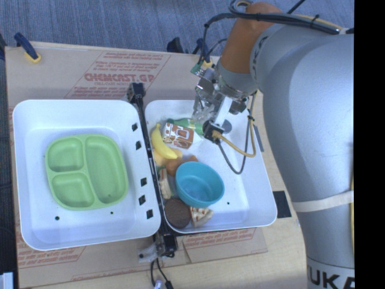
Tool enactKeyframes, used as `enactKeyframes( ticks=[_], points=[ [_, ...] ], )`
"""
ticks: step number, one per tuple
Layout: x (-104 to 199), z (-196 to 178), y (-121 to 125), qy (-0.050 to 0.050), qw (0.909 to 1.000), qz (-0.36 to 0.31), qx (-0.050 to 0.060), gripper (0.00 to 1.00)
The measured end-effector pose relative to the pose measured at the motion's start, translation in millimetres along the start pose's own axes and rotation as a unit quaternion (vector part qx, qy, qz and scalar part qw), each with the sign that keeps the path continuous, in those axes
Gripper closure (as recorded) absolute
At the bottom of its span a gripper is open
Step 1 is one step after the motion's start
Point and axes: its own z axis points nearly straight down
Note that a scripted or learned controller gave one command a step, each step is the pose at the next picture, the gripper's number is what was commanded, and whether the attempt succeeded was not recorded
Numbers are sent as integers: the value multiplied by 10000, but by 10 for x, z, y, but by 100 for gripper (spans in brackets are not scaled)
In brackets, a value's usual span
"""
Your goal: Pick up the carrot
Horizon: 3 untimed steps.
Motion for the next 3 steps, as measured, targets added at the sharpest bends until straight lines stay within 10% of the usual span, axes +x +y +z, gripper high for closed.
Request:
enactKeyframes(
  ticks=[1,2,3],
  points=[
    [-247,-1073,166,-16,9460,-3241,-74,100],
    [-805,322,590,4,9517,-3067,-129,100],
    [-117,-103,108,-14,8898,-4563,-79,100]
  ],
)
